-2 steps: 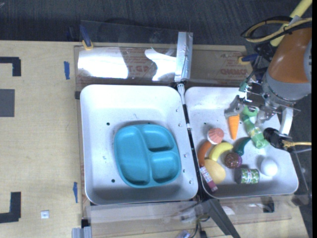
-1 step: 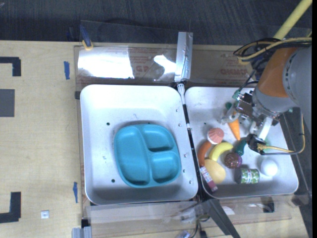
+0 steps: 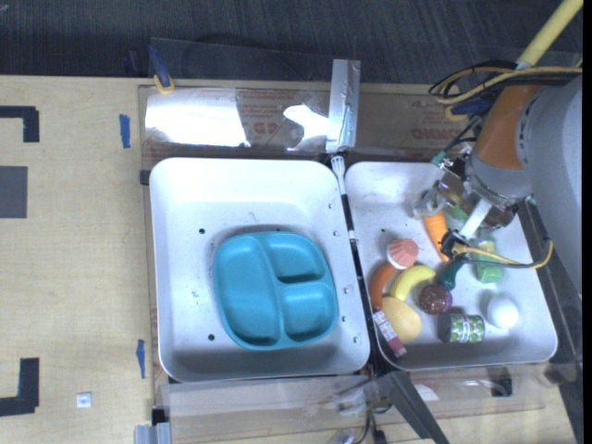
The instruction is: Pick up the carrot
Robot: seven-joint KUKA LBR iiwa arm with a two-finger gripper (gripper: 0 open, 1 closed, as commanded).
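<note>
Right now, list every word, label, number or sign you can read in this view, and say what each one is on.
No text can be read.
Cardboard panel behind the bins: faint reddish print, too blurred and glare-washed to read.
Small can in the right bin: a green patterned label, too small to read.
Small white tag on the bench: a dark mark, too small to read.

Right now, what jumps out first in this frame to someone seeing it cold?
First the blue divided tray, alone in the left bin. Next the heap of toy food in the right bin: a yellow banana, a white egg and a green can among it. The gripper is down at that bin's far side, right over the orange carrot.
</note>
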